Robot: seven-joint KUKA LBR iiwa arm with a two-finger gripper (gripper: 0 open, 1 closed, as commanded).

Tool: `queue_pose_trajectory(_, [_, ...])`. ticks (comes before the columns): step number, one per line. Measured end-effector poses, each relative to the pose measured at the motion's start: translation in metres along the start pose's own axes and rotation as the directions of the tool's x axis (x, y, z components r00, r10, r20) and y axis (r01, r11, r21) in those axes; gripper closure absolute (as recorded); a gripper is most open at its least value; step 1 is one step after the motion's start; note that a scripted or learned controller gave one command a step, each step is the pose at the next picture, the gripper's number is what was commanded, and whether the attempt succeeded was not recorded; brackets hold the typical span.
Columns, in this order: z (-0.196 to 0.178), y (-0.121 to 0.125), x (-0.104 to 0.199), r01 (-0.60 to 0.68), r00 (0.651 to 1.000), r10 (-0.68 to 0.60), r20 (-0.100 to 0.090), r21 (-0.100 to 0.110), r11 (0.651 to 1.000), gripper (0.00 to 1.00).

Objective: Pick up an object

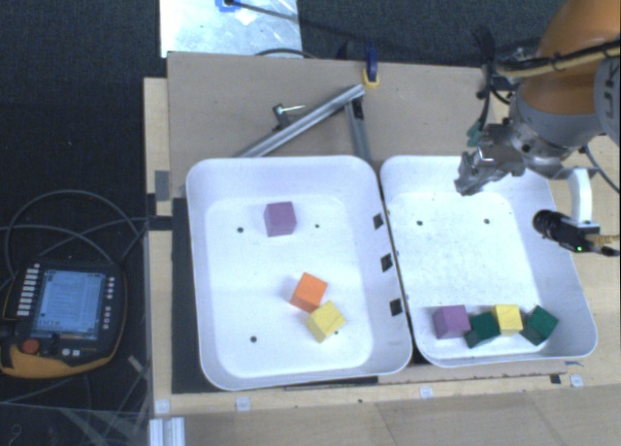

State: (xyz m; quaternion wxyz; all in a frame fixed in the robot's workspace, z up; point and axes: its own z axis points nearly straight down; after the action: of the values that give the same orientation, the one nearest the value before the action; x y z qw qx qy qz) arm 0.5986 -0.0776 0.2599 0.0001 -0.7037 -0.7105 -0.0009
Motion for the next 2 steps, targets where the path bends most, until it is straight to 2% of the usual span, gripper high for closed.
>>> queue_pose_trajectory(1, [-0.004,0.006,0.056,0.002,1.0,-0.002,0.0,-0.001,1.0,1.0])
queue_pose_trajectory(2, [0.009,0.004,0.1,0.0,1.0,0.0,0.0,0.001,1.0,1.0])
